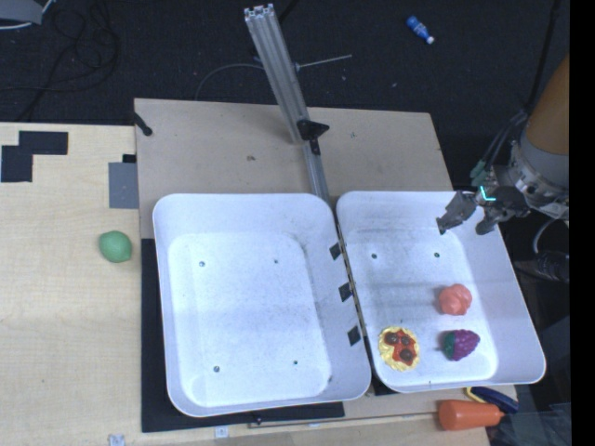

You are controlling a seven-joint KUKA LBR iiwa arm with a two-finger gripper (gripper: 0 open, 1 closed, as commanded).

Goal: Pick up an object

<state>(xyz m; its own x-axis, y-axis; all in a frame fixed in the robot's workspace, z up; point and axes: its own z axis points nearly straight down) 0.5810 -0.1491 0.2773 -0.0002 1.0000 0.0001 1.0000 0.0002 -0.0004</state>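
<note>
Tool (468, 216) hovers with fingers spread and nothing between them at the right bin's (420, 240) upper right edge, well above the pink ball (455, 298), purple grapes (460, 344) and yellow pizza toy (399, 347) clustered lower right.

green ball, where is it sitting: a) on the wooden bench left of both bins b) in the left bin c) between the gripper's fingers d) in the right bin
a: the green ball lies on the light wooden bench, apart from and to the left of the left bin, far from the gripper over the right bin.
</note>
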